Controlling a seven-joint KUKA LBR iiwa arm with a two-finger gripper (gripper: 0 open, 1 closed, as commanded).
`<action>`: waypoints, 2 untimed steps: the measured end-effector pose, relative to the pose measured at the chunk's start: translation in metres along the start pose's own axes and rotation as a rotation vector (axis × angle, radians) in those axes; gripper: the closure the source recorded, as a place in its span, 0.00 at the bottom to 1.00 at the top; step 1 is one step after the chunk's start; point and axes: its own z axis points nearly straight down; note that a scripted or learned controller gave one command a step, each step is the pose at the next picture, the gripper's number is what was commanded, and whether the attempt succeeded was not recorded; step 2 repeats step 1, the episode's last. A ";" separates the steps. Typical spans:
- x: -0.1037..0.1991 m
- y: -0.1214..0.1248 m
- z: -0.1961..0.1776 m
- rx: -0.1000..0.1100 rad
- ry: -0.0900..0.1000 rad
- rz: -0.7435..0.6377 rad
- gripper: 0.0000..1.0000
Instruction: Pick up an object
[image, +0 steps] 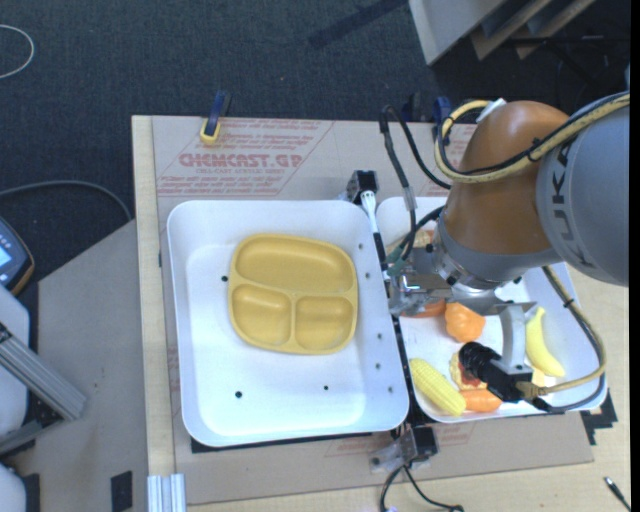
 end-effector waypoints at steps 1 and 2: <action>0.015 0.005 0.015 0.001 -0.001 0.002 1.00; 0.015 0.005 0.015 0.001 -0.001 0.002 1.00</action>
